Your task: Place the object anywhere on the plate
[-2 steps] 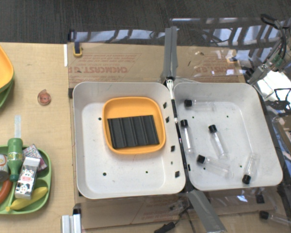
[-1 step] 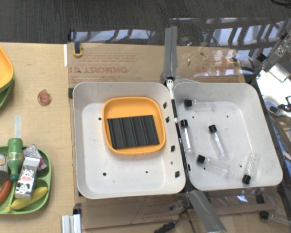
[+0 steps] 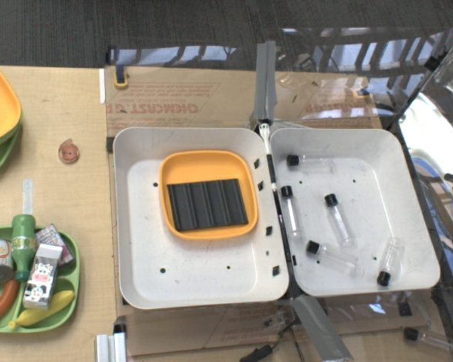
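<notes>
Dark ribbed block on the orange plate, tubes in the right bin.
Left bin, centre frame: orange plate carries the dark ribbed block. Right bin: clear black-capped tubes lie scattered.

Dark grey carpet floor beyond, wooden tabletop at left; cardboard sheet on bench
</notes>
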`<act>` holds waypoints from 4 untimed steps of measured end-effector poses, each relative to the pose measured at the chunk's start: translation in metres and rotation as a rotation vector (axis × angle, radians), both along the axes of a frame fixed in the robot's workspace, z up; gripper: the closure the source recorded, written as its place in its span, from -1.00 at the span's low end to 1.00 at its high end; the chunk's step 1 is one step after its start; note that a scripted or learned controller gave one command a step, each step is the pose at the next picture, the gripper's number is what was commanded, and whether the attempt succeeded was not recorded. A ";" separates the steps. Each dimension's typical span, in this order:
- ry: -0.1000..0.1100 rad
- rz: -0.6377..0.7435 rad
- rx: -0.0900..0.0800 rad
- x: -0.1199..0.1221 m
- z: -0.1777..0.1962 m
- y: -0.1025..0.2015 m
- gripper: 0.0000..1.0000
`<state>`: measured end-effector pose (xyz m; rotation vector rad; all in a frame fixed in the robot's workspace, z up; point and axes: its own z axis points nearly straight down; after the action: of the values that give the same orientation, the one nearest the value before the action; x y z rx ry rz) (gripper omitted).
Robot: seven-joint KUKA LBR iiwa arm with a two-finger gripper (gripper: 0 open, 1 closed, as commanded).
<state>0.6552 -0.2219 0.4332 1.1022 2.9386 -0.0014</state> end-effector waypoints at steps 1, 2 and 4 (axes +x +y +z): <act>0.000 0.283 0.000 -0.001 0.008 0.000 1.00; 0.001 0.394 0.000 -0.002 0.008 0.001 1.00; -0.002 1.073 -0.001 0.002 0.008 0.000 1.00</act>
<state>0.6570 -0.2219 0.4417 -0.5549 3.0873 0.0007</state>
